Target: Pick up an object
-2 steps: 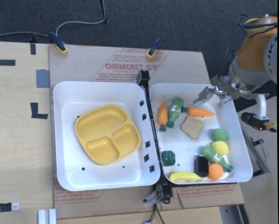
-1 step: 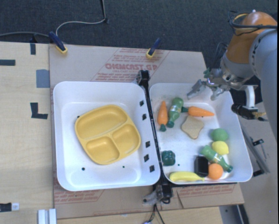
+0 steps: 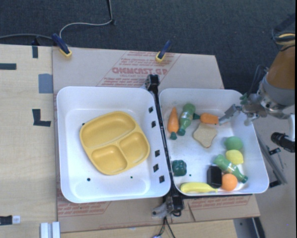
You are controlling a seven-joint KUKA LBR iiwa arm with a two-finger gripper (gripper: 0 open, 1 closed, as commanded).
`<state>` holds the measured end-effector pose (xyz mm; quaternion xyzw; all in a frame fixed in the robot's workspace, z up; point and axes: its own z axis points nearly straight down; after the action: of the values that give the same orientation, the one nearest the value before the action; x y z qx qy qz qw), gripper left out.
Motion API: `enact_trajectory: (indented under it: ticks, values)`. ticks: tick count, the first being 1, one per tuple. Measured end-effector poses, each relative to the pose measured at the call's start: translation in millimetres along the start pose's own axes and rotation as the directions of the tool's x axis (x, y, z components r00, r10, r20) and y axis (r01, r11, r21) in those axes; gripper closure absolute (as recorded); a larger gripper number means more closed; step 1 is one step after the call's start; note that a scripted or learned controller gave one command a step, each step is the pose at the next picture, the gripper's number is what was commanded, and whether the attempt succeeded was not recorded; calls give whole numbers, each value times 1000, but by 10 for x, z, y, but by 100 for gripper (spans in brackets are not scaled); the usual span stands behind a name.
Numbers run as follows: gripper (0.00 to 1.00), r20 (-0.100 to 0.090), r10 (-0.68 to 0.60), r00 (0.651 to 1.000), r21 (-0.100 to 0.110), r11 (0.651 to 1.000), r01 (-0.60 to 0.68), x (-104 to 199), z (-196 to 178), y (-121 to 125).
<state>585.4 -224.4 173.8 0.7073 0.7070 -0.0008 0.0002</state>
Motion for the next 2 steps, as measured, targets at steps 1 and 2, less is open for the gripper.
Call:
enact_trajectory:
  ticks: [1,2]
  values:
    - [0,2,-2,1000,-14,1000,2,238,822,687]
    - [0,0,-1,1000,-2,1000,1,99,58,45]
